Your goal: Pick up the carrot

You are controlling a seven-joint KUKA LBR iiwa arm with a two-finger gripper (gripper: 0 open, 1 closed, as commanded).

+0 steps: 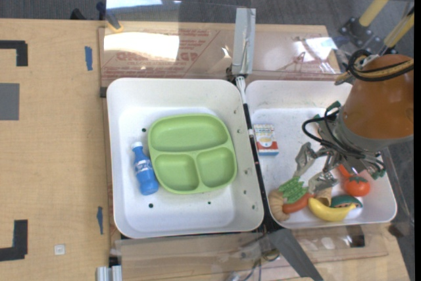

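One tool (pixel 314 176) hangs just above the carrot (pixel 294 202) — its grip state unreadable.

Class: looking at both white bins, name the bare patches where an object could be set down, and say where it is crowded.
Left bin: bare floor behind the green divided plate, and a strip in front of it; the blue bottle borders its left. Right bin: bare back floor beyond the small carton. Crowded: the front right, where carrot, banana, tomato and gripper cluster.
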